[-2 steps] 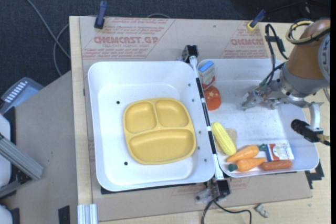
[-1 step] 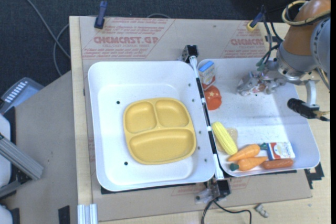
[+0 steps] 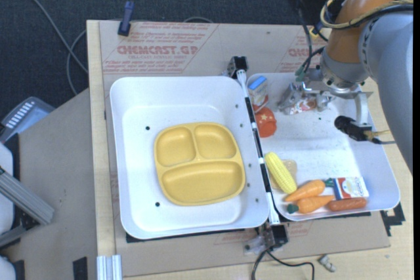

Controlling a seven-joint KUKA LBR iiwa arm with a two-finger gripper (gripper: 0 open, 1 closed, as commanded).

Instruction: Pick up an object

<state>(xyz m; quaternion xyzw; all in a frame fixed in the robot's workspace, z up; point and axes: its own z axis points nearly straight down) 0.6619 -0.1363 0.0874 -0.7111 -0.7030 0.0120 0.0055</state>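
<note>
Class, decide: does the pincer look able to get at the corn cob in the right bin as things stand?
Probably yes. The corn cob lies uncovered, carrots beside it, and the pincer hangs over the same bin.

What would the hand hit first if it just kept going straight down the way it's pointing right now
Most likely the bare floor of the right bin near its back edge. The hand points down there, with the tomato and the small carton off to its side. Depth is hard to judge from this slanted view.
</note>
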